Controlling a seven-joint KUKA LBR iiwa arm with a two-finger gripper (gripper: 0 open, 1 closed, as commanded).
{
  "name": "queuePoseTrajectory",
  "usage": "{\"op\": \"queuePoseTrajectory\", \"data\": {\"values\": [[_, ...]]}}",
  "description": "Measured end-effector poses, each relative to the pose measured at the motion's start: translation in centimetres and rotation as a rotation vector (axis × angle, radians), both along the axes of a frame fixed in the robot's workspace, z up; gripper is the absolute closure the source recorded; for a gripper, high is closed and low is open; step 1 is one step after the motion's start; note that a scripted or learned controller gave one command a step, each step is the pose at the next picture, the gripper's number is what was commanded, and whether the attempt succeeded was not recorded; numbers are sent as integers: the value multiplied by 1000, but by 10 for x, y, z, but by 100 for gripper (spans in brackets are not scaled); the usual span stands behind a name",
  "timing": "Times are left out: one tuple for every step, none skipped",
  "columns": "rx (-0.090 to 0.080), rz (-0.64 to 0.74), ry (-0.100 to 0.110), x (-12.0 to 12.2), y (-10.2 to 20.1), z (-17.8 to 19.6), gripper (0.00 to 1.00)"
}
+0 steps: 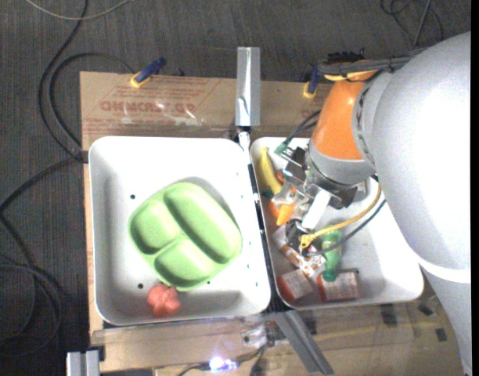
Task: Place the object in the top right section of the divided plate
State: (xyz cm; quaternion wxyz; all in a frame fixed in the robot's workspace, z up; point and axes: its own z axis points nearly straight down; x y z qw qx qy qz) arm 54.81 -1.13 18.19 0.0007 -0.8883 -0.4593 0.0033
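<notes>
Camera view gives us the green divided plate [186,233] lying in the left bin [106,210], with a small red-orange object [163,299] beside its lower edge on the bin floor. Our arm [345,131] reaches down into the right bin [396,276], the gripper [296,227] low among a yellow banana [268,171], packets [318,282] and other clutter. We cannot tell how its fingers stand; perhaps they touch an orange item there.
</notes>
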Motion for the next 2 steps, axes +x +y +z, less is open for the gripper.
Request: {"op": "queuePoseTrajectory", "data": {"values": [[0,49,0,-42,-56,26,100],[0,49,0,-42,-56,26,0]]}}
